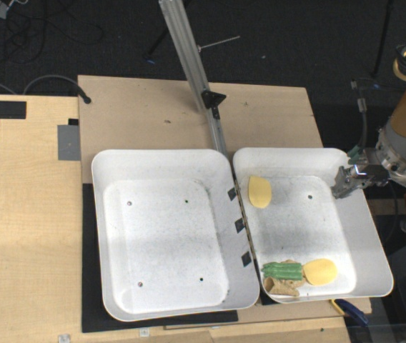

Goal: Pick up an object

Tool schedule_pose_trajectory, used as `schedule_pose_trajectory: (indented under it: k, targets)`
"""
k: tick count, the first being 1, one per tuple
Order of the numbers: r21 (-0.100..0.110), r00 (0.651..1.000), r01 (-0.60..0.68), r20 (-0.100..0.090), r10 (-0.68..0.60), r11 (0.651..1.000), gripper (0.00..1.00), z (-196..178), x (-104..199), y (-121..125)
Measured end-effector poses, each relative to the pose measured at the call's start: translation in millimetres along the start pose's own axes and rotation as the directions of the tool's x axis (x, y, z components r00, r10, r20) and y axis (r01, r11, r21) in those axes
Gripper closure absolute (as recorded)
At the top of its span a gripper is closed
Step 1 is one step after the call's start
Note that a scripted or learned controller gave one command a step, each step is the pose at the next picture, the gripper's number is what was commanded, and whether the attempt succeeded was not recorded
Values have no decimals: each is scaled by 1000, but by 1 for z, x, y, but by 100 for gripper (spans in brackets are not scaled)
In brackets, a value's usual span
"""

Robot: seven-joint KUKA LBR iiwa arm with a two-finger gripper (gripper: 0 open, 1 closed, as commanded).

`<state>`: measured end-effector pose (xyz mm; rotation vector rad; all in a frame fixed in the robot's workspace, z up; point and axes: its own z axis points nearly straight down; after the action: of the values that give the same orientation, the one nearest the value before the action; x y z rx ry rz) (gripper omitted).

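The right bin point(346, 234) holds a yellow oval piece point(259, 191) near its upper left. At its front edge lie a green object point(283, 270), a tan object point(283, 286) under it, and a yellow round piece point(321, 271). My gripper point(346, 182) hangs at the right bin's upper right rim, away from all of these objects. Its end looks small and dark, and I see nothing between the fingertips.
The left bin point(164, 234) sits beside the right one, with small black clips point(239, 224) along the shared edge. A slanted metal rail point(189, 56) rises behind the bins. The wooden bench point(24, 213) extends to the left.
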<state>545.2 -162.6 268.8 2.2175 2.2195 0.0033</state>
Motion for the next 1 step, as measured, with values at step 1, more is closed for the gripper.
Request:
schedule_pose_trajectory:
  k: [1]
  targets:
    - [8,1000,2,-4,-2,1000,100,9,43,-2]
